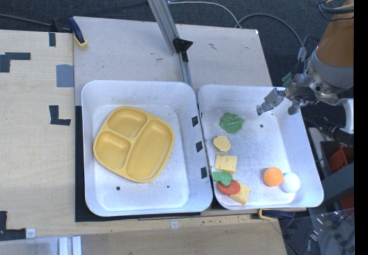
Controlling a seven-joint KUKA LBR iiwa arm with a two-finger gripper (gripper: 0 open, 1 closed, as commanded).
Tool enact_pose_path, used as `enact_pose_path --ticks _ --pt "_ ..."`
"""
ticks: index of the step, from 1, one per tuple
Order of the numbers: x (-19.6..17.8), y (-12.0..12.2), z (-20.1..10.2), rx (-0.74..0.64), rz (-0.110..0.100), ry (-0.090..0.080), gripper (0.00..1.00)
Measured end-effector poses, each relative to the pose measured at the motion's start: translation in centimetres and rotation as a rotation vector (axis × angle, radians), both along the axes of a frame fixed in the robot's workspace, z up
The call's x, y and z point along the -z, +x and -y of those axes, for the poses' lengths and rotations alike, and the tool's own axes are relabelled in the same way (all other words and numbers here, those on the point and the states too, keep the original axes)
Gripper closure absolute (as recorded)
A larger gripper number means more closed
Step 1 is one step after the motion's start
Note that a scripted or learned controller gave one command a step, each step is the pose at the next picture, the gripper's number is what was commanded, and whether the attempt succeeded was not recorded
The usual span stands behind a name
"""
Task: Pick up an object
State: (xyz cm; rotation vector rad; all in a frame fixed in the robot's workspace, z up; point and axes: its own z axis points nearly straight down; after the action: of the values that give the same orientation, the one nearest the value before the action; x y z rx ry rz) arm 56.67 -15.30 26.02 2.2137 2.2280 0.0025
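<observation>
1. Where the arm comes in from the right, the gripper (280, 102) hangs over the far right part of the right bin (299, 136); its two grey fingers (268, 102) stand apart with nothing between them, so the jaws are open.
2. Behind the gripper, the orange band (338, 38) of the arm shows at the right edge, above the grey wrist.
3. Nearest the fingers, just to their left and a little nearer, a green leafy piece (231, 122) lies on the bin floor, apart from them.
4. Nearer than that, along the left side of the same bin, a small yellow lump (222, 144) sits just beside a yellow block (226, 163).
5. At the near left corner of that bin, a green piece (221, 177), a red piece (229, 188) and a yellow wedge (241, 193) lie bunched together, touching.
6. Toward the near right corner, an orange ball (273, 176) rests just beside a white ball (291, 182), well apart from the gripper.
7. Left of all this, the left bin (92, 99) holds a yellow divided plate (134, 143) with three compartments.
8. Between the two bins at the far side, a grey metal pole (161, 10) slants up and out of the top of the view, with a black clamp at its base.
</observation>
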Motion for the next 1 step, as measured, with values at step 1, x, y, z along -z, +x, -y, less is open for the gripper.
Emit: enact_pose_path --ticks 1 --pt "5.83 4.14 -6.65 -0.002 -0.006 0.001 0.0"
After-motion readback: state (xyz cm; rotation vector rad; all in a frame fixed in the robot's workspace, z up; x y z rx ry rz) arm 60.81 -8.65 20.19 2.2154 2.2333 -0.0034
